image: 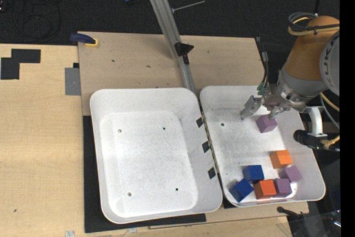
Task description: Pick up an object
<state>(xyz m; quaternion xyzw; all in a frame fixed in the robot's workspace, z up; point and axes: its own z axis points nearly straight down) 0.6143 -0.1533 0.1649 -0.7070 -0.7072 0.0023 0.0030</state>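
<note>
My gripper (262,110) hangs over the back of the right bin (233,136), its fingers spread open. A purple block (267,123) lies on the bin floor just in front of the fingertips, beside the right one and not gripped. More blocks are clustered in the bin's front right corner: an orange block (281,159), a purple one (292,173), a blue one (253,172), a second blue one (241,190), an orange one (265,188) and a purple one (283,187).
The left bin (144,152) stands alongside, with black clips (206,146) along the shared rim. A slanted aluminium rail (166,25) rises behind the bins. The arm's orange band (310,53) looms at the right.
</note>
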